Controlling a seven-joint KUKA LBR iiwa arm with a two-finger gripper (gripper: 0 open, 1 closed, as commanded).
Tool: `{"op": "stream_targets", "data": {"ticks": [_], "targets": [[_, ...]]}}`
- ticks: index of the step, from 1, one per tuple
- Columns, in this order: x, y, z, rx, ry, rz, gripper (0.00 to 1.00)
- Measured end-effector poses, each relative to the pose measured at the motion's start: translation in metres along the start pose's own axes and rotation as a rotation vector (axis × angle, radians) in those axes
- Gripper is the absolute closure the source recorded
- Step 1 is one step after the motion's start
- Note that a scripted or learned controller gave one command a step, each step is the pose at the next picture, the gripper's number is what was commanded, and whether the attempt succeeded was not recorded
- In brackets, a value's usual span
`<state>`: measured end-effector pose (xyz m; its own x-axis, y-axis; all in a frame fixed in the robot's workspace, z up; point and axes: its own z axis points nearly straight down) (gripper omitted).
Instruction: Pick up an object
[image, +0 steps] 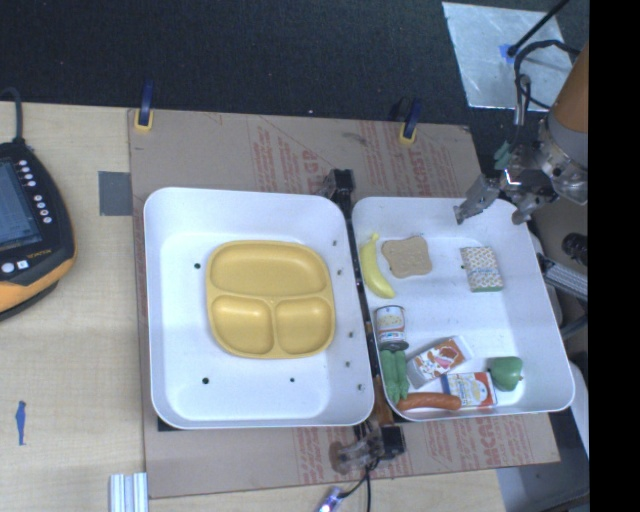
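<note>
Camera view shows your gripper (497, 202) up at the far right corner of the right bin (530, 290). Its two fingers are spread apart, and there is nothing between them. It hangs over the bin's back rim, so nothing is picked yet.

All the things you can pick are in that right bin. The little patterned sponge (482, 268) is the closest one to your gripper. It lies by itself with bare white floor on every side. That makes it a good choice. Come straight down over it, put one finger on each long side, and close gently.

The slice of bread (406, 257) is near too, but it is flat and the banana (376, 268) lies just beside it.

The front of the bin is crowded. The small can (390, 325), the green pickle (394, 372), the snack packets (452, 372), the hot dog (429, 403) and the green pepper (507, 372) all sit close together or touch. Fingers would bump there.

Watch the bin's raised rim as you go in. The left bin (180, 300) holds a yellow tray (270, 298). You do not need to go there.
</note>
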<state>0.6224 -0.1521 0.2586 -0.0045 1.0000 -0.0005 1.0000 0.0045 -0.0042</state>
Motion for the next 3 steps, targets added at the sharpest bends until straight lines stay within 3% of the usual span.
{"op": "stream_targets", "data": {"ticks": [1,2,3], "targets": [[0.023,-0.077,0.128,0.005,0.002,-0.001,0.00],[0.011,-0.143,0.167,-0.003,0.002,-0.002,0.00],[0.009,-0.139,0.155,-0.013,-0.003,-0.005,1.00]]}}
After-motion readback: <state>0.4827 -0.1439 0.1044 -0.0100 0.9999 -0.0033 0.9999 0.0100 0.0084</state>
